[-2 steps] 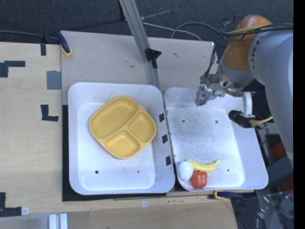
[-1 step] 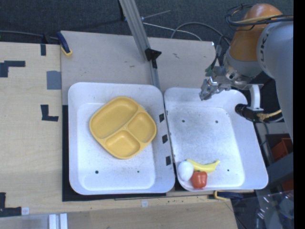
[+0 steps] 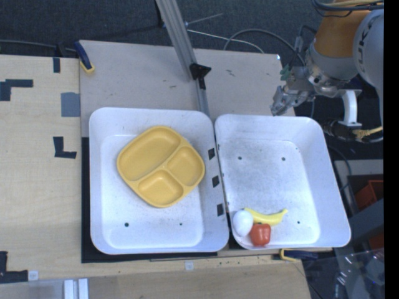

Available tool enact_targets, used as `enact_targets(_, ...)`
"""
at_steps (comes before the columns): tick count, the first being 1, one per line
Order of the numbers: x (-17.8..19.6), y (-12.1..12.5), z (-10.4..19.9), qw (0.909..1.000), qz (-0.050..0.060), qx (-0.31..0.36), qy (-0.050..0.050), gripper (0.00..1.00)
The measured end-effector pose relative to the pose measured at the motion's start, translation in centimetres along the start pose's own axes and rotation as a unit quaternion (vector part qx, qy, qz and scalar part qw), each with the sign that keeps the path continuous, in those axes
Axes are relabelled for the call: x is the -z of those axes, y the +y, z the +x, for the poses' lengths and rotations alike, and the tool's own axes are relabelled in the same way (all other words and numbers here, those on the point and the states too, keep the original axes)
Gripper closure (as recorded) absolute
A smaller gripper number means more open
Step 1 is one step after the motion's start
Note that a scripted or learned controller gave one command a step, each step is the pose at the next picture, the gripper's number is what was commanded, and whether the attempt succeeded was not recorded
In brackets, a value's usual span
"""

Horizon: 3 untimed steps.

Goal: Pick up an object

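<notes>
Camera view shows us three small things huddled in the near corner of the right bin point(image 3: 312, 167): a white ball point(image 3: 241, 223), a red pepper point(image 3: 261, 234) and a yellow banana point(image 3: 268, 216), all touching. In the left bin point(image 3: 106, 167) we see a yellow plate point(image 3: 160, 166) with three parts. Far back, our pincer point(image 3: 283, 101) hangs past the right bin's far edge, well apart from them. We cannot tell its state.

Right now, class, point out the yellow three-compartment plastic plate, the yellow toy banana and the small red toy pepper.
yellow three-compartment plastic plate point(image 3: 161, 166), camera view, central divider.
yellow toy banana point(image 3: 268, 216), camera view, mid-body.
small red toy pepper point(image 3: 261, 233), camera view, body centre.
</notes>
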<state>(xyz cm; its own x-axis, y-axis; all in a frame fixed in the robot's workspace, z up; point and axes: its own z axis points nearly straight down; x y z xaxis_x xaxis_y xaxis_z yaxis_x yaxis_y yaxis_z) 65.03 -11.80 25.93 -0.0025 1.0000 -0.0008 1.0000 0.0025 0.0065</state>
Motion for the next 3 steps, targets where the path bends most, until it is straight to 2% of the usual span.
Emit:
enact_targets(2, -2.3, -2.4, 10.1, 1.0, 0.005, 0.002, 0.001, 1.0)
enact_targets(3, -1.7, -2.4, 15.0, 1.0, 0.004, 0.002, 0.001, 1.0)
